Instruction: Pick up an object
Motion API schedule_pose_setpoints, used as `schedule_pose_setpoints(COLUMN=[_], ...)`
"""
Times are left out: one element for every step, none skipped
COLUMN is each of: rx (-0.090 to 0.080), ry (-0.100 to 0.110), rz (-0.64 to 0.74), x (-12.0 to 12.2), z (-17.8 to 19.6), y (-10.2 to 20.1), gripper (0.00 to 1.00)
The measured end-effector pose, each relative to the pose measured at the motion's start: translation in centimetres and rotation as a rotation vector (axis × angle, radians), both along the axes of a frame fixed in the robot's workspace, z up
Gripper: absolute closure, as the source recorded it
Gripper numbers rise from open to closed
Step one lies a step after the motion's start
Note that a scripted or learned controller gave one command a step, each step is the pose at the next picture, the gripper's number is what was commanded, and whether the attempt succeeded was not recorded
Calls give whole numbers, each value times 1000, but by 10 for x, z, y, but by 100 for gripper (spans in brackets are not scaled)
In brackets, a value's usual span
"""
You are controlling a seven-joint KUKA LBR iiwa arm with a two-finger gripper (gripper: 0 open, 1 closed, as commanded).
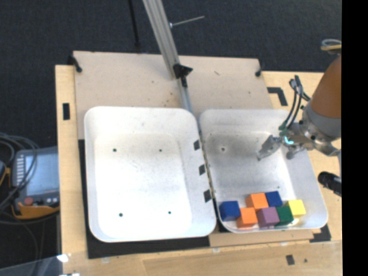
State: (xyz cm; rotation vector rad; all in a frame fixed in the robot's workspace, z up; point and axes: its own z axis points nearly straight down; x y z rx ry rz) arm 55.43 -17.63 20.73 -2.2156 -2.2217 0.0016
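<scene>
Small coloured cubes, apparently foam or wood, clustered at the near edge of the right white plastic bin [230, 132]: blue cube [229, 210] at the left end, slightly apart; orange cube [248, 216] next to it, purple cube [267, 216], green cube [284, 214], yellow cube [296, 207] at the right end; behind them a second orange cube [258, 200] and a darker blue cube [273, 198]. Most touching each other, pressed near the bin's front wall.

Likely light, stiff, flat-faced, not fragile; matte sides should give decent friction. Best hold judged across two opposite flat faces. Blue cube at the left end looks easiest, with free space on its left and rear sides. Packed middle ones leave no room for fingers; risk of nudging neighbours or jamming against the wall.

Two-finger gripper [277, 145] above the bare middle of the right bin, well apart from the cubes, nothing between the fingers; spread or pinched not readable at this size. Grey arm with orange band [330, 96] entering from the right.

Left white plastic bin [92, 125] just beside, on a tan wooden bench [167, 68]. Slanted aluminium camera pole [161, 27] behind.
</scene>
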Motion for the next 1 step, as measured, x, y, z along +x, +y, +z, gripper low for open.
schedule_pose_setpoints(rx=[-1], ry=[-5], rz=[-1], x=[1], z=[2], y=[0], gripper=[0])
